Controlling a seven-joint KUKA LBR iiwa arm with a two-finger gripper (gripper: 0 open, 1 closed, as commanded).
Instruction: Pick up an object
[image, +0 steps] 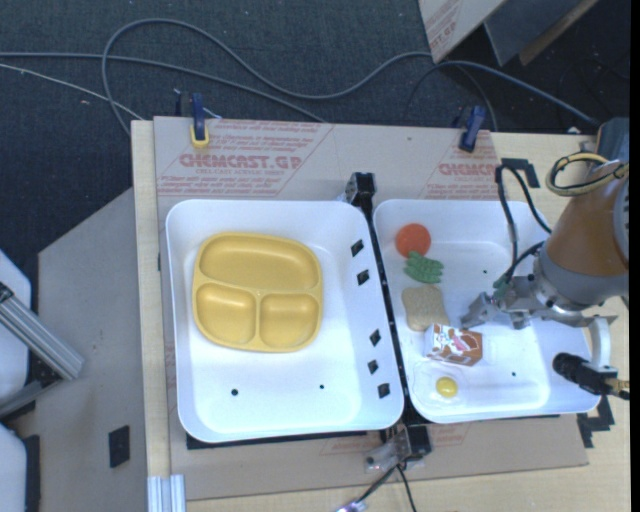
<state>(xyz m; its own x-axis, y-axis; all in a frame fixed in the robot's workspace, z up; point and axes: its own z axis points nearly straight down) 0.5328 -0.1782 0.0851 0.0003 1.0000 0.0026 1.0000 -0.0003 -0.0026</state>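
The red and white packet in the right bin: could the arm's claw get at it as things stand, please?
Probably yes. The claw hovers just right of the packet, whose top is uncovered; the tan piece and yellow item lie close, so a careless descent might nudge them.

Yellow divided plate (258, 291) in left bin (190, 380).

This looks like a robotics lab or test cell, not a home. A plain bench (300, 160) is topped with a protective sheet still printed with a maker's name, held at its far edge by two blue clamps (198, 115). Two shallow white bins (190, 300) sit side by side on it, joined with black fittings. Loose cables (300, 90) trail over dark carpet beyond the far edge, and an industrial arm (590, 250) reaches in over the bench's right edge.
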